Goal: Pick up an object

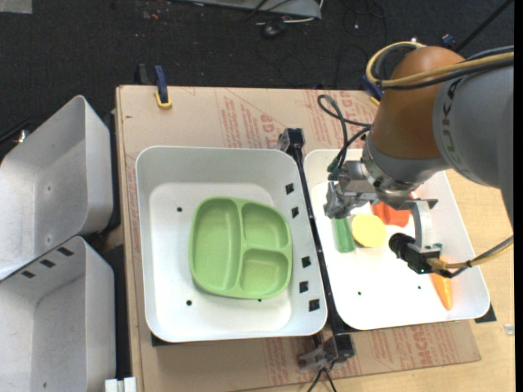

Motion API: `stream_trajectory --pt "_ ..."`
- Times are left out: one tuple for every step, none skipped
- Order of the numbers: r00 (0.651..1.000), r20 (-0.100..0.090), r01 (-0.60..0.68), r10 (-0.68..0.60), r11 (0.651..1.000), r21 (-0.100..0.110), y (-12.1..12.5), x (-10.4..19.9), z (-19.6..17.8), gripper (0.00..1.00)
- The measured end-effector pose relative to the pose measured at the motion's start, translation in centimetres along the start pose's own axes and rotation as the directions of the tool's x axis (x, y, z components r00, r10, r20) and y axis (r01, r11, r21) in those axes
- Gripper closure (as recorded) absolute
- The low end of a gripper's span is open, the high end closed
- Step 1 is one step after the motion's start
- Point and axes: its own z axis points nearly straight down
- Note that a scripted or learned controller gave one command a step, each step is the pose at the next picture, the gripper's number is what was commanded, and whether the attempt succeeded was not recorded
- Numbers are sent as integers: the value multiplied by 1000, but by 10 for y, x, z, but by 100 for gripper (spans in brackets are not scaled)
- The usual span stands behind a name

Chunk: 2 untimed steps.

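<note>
My gripper (377,221) hangs over the right white bin (384,305), its two fingers spread wide apart, so it is open. A yellow round object (368,232) lies in the gap between the fingers, and nothing is gripped. A green cylinder (343,235) lies just left of the yellow piece, under the left finger (336,202). Partly hidden under the wrist is a red-orange piece (394,216). An orange carrot-shaped piece (442,291) rests near the bin's right front corner.
The left white bin (163,243) holds a green divided plate (242,248). The bins' adjoining rims (309,219) run just left of the gripper. Two more white bins (49,219) stand off the bench at far left. The arm's grey and orange body (425,96) covers the right bin's back.
</note>
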Motion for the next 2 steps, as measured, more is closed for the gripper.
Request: stream_trajectory --pt "1000 0 0 0 1000 -1 10 53 -12 100" --pt "1000 0 0 0 1000 -2 27 107 -17 100"
